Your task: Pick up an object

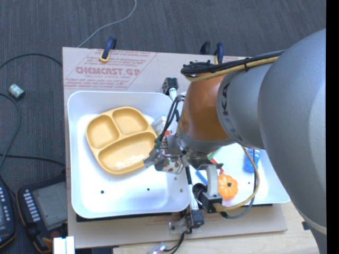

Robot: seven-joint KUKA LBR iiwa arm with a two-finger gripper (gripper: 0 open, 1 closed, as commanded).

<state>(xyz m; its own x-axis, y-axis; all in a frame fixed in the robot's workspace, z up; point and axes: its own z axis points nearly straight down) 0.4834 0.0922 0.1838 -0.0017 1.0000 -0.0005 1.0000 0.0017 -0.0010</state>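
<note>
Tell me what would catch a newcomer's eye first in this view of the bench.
The big grey arm with its orange band dominates, sweeping in from the right over the seam between the two bins. Next comes the yellow divided tray lying in the left white bin, with the claw at the tray's right edge. A small orange pumpkin-like toy glows in the right bin, just below the arm.
</note>
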